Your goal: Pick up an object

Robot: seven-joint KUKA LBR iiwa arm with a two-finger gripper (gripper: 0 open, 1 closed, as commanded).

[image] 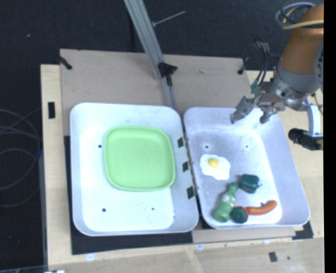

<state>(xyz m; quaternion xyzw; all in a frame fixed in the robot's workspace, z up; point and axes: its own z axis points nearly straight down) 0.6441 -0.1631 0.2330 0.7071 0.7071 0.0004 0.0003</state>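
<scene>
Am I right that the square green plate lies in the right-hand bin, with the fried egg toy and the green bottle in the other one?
Not quite: the camera view shows the square green plate in the left-hand white bin. The fried egg toy and green bottle lie in the other, right-hand bin.

Pale wooden bench under two white bins side by side

A robotics lab: a bare wooden worktop carries two white bins, with loose cables far left of the gripper.
</scene>
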